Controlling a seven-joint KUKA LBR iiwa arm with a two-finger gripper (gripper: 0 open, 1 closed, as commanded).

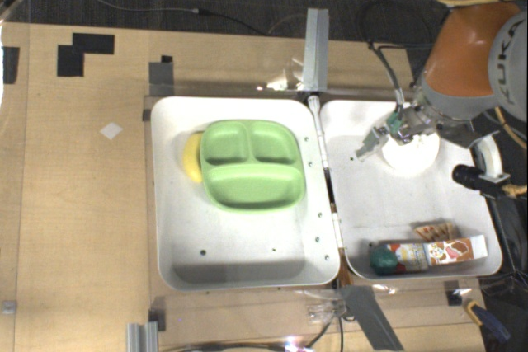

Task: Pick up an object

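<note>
The arm is reaching over the right bin, near its far edge. A green divided tray is lying in the left bin, covering a yellow object. A bottle is lying along the right bin's near edge. The gripper is hanging above bare floor; whether its jaws are open cannot be told.

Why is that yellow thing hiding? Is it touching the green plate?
Touching. In the camera view the yellow thing sticks out from under the left edge of the green plate, which overlaps it with no gap between them.
</note>
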